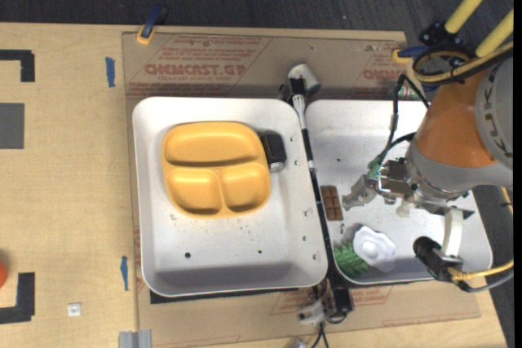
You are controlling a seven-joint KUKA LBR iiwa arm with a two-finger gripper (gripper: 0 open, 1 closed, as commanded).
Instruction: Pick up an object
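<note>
Two shallow white bins side by side: left bin [155, 200] holding a yellow plastic divided tray [216, 167] with a small black block [272, 149] at its right edge, right bin [342, 122] holding a white crumpled object [375, 247], a green leafy piece [350, 259] and a small brown block [330, 202]. Nothing lifted yet, judging by everything lying flat; gripper [383, 190] low over right bin, grip state impossible to tell. Open floor far in right bin, tight near the divider.

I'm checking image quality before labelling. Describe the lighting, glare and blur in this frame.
Camera view: even overhead light, with soft shadows under the yellow tray; mild glare off the right bin floor; the white object is nearly washed out; the hand looks slightly blurred, its details unclear.
</note>
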